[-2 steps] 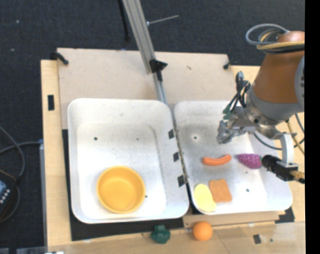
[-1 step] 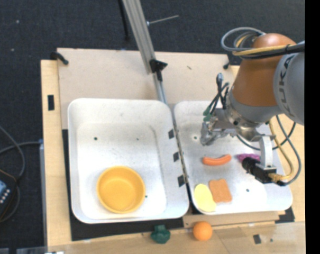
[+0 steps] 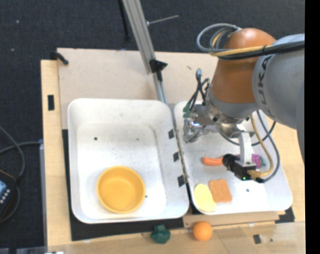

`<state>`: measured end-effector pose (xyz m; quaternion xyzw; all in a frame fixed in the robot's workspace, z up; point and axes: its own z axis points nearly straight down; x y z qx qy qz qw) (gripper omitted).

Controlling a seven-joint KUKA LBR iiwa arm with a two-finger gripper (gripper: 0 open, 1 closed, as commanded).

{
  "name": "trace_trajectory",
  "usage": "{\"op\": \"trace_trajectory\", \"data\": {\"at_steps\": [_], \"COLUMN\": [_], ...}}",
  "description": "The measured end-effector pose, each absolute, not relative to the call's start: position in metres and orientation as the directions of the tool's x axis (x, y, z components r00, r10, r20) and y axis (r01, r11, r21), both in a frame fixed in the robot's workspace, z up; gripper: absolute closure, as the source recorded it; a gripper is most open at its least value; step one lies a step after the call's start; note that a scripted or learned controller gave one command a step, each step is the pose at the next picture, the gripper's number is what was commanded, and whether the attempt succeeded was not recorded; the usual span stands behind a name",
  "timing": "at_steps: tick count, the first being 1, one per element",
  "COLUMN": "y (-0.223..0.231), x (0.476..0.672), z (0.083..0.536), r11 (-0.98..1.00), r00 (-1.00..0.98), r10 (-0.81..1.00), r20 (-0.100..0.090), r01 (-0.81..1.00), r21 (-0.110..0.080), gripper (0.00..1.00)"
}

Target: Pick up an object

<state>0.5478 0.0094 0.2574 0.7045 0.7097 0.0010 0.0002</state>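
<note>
Two shallow white bins sit side by side on my bench: the left bin [image 3: 85, 120] holds a round yellow plastic bowl [image 3: 121, 189] toward its near edge, and the right bin [image 3: 279, 192] holds the loose pieces I could pick from. In that right bin a small orange carrot-shaped piece [image 3: 212, 161] lies near the middle, a pale yellow rounded piece [image 3: 204, 197] rests at the near edge, and a tan-orange square block like a sponge [image 3: 220, 190] lies just beside it, the two touching. My gripper [image 3: 191, 131] hangs over the far left part of the right bin, close to the wall between the bins, and I cannot tell how it is set from this view. It is apart from the carrot piece and well apart from the other two. Outside the bins, on the bench's near edge, rest a small orange ball [image 3: 202, 230] and a dark green lump [image 3: 160, 234].
</note>
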Motion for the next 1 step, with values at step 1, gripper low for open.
{"op": "trace_trajectory", "data": {"at_steps": [1], "y": [0.0564], "x": [0.5689], "z": [0.2515], "r11": [0.007], "r00": [-0.007], "r10": [1.000], "r20": [0.001], "r01": [1.000], "r21": [0.001], "gripper": [1.00]}}
